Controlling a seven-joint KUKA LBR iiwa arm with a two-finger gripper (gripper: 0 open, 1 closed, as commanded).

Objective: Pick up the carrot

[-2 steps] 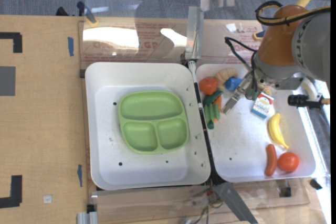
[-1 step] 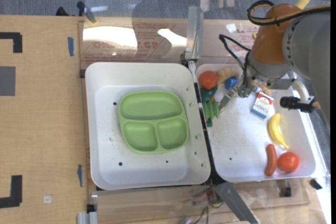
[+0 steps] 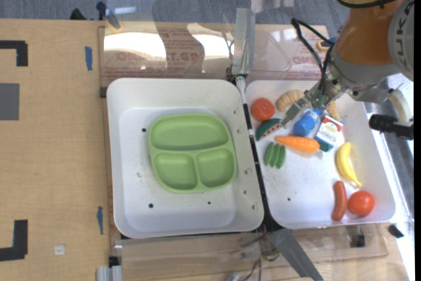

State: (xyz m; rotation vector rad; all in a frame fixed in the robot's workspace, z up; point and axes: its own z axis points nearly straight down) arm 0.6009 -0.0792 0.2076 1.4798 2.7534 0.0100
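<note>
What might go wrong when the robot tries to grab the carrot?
The carrot lies packed among other toys. A blue item touches its top and a small carton sits at its right end, so the gripper might bump or grab those instead. The green pods beside it could get pushed away.

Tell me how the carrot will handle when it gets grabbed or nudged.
The carrot looks like a smooth moulded toy, so probably stiff, light and somewhat slippery. Its round, tapered shape lying flat suggests it may roll or pivot if pushed. The green beans and blue item nearby could get bumped.
</note>
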